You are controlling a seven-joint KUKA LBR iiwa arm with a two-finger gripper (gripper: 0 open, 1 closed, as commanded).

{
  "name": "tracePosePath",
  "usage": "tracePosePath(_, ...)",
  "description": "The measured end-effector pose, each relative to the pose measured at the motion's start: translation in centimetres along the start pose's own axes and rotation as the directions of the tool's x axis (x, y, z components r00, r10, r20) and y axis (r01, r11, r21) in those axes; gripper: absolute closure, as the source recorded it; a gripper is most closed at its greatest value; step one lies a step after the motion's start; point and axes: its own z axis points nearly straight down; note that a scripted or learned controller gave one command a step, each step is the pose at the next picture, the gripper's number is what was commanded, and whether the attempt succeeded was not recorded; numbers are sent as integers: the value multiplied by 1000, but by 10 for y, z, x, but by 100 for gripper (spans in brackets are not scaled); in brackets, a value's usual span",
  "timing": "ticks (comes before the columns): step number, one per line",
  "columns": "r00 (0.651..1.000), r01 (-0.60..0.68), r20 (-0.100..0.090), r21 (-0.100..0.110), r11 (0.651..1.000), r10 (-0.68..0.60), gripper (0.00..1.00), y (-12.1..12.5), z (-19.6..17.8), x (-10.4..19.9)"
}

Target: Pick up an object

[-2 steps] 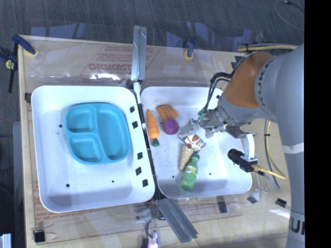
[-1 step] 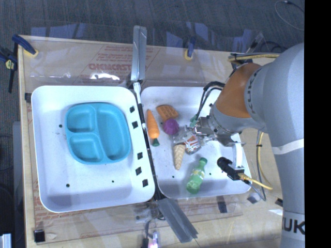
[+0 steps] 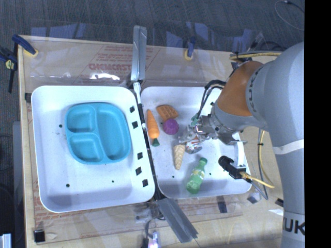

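The tool hangs low in the right bin, just right of the ice-cream cone; whether it is clenched is unclear. Closing there may nudge the cone aside.

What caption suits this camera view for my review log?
Arm's tool low in the right bin among a carrot, ice-cream cone and green bottle; blue tray in the left bin.

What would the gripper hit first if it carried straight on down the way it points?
Probably the ice-cream cone, lying just below and left of the gripper in the right bin. Depth is unclear, so it might meet the bin floor beside it instead.
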Motion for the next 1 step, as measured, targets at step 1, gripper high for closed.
tracePosePath(1,899,-437,-1,-6,899,437,100,-19,-117,29)
